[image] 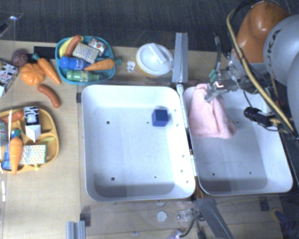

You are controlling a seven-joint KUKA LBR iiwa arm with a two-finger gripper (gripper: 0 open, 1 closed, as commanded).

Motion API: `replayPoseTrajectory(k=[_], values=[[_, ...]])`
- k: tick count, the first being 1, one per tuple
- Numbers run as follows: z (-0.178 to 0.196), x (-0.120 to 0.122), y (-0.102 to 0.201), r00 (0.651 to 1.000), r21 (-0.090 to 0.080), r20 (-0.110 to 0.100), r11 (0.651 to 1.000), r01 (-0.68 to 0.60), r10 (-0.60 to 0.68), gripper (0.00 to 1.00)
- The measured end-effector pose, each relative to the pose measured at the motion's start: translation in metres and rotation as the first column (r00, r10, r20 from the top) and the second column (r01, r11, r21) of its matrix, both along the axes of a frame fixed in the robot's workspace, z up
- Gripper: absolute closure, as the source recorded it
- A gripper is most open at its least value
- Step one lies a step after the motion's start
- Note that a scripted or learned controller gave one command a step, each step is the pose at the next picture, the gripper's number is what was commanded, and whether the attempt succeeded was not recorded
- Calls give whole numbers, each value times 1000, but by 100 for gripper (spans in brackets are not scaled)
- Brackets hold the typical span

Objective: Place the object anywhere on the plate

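Claw: the gripper [213, 89] is seen at the upper right of the frame, over the far edge of the right bin [249, 183]; its fingers are pinched on the top corner of the pink cloth [209, 114].
Grip: the cloth is held by a small fold only, so a slip is judged likely if the arm is swung quickly.
Object: the pink cloth hangs and drapes from the claw down onto the bin floor, against the left wall of the right bin, right of centre in the frame.
Drag risk: most of the cloth lies on the floor, and it may be snagged on the divider between the bins if it is not lifted high enough.
Left bin: a blue cube [160, 117] lies near the upper right corner of the left bin [129, 183]; it could be knocked by a trailing cloth.
Plate: no plate can be made out with certainty; the white round lidded item [154, 59] at upper centre may be mistaken for it.
Cable: the yellow cable [254, 83] on the arm runs close above the cloth and could be caught.
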State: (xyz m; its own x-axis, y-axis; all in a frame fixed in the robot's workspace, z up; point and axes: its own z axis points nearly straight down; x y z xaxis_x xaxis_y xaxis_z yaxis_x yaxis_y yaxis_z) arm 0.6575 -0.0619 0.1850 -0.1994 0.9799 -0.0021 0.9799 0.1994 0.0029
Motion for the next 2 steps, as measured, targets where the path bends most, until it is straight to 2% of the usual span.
replayPoseTrajectory(k=[1, 2], values=[[40, 1, 2, 1000, 1, 1, 1000, -7, 7, 100], [33, -1, 58, 916, 0, 0, 916, -401, 401, 100]])
